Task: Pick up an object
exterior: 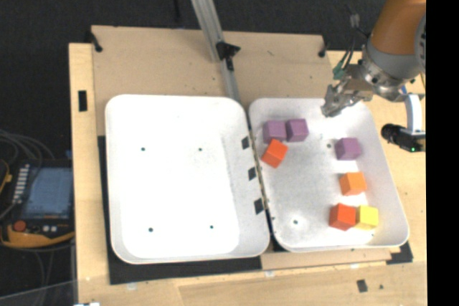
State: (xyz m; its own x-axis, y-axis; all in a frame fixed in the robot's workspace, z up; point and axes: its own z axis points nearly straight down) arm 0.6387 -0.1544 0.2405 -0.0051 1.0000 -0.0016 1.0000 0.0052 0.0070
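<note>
So from the overhead camera, the arm (398,18) is reaching in from the right and the end effector (334,105) is hanging over the far edge of the right bin (315,240), nothing between its tips as far as I can see, and whether it's open or shut I honestly cannot tell at this angle. All the blocks are sitting in that right bin: two purple cubes (285,130) touching each other, an orange one (273,153) just beside them, a lone purple cube (348,147), plus orange (352,183), red-orange (343,216) and yellow (368,216) nearer the camera. I'm guessing the closest targets are the purple pair, lying just left and toward the camera, or the lone purple straight toward the camera. The left bin (122,154) isn't involved.
</note>
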